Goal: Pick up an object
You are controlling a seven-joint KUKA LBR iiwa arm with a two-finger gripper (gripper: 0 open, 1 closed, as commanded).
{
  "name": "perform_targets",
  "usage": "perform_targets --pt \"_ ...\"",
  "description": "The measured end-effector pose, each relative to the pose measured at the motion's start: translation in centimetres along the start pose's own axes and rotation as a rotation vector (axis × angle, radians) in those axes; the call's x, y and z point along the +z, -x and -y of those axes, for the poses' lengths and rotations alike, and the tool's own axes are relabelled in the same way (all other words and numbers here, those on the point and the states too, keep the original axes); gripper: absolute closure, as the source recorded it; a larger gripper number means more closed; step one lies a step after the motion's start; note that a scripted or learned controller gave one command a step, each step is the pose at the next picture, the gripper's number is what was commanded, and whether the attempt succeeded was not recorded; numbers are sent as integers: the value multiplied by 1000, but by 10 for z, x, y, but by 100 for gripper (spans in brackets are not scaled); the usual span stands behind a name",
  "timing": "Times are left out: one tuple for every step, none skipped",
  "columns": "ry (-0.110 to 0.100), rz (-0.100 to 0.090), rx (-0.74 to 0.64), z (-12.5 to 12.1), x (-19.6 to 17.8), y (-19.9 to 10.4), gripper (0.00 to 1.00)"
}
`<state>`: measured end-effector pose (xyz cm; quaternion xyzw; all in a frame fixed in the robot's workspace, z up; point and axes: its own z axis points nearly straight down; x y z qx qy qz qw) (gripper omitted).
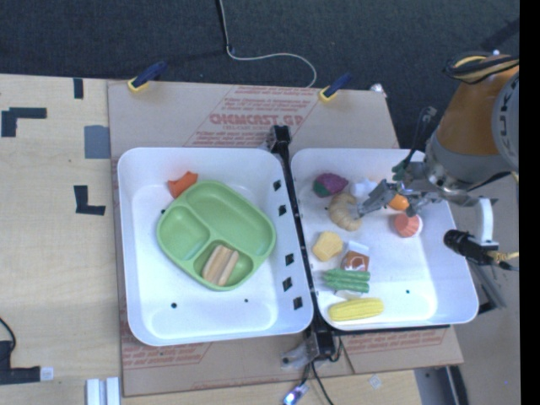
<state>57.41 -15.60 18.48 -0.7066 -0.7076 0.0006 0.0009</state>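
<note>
My gripper [381,197] hangs low over the upper middle of the right bin [439,302], reaching in from the right. It is just right of a beige potato-like piece [343,213] and a purple item [331,183]. A small orange piece [399,199] shows right at the gripper; I cannot tell whether it is held. A red-orange fruit [407,224] lies just below the wrist. Further down lie a yellow chunk [327,245], a small red-and-white carton [356,261], green beans [346,282] and a corn cob [354,310].
The left bin [143,310] holds a green divided plate [211,222] with a tan bread piece [221,263] in one compartment, and an orange item [181,183] at the plate's upper left. A black divider [291,226] separates the bins. A black fitting [468,245] sticks out near the right bin's right rim.
</note>
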Motion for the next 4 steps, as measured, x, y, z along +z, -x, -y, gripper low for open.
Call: perform_targets --pt "-13 -5 0 58 88 -32 0" --pt "-3 -1 -1 54 73 -31 100" --pt "11 0 -9 -15 -4 -107 100" --pt "1 -2 -10 -18 -10 -197 100"
